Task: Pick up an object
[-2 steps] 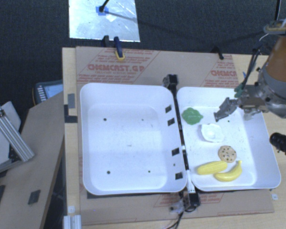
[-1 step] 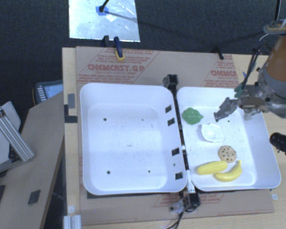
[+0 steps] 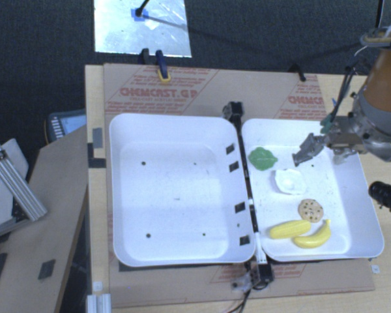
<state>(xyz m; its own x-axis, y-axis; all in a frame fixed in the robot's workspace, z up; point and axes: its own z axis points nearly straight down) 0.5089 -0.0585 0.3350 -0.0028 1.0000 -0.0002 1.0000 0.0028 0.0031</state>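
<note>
Five small items lie in the right bin (image 3: 371, 237) — green leaf (image 3: 262, 158) beside the gripper (image 3: 306, 154), white disc (image 3: 289, 180) just below it, cookie (image 3: 310, 209) and two bananas (image 3: 301, 233) farther — and, its grip unreadable, a descent between leaf and disc could miss both.

Two white bins side by side on bench (image 3: 182, 87). Left bin (image 3: 176, 188) fills frame centre. Shiny foil sheet (image 3: 142, 17) top centre, yellow-blue clamp (image 3: 161, 67) just below it.
</note>
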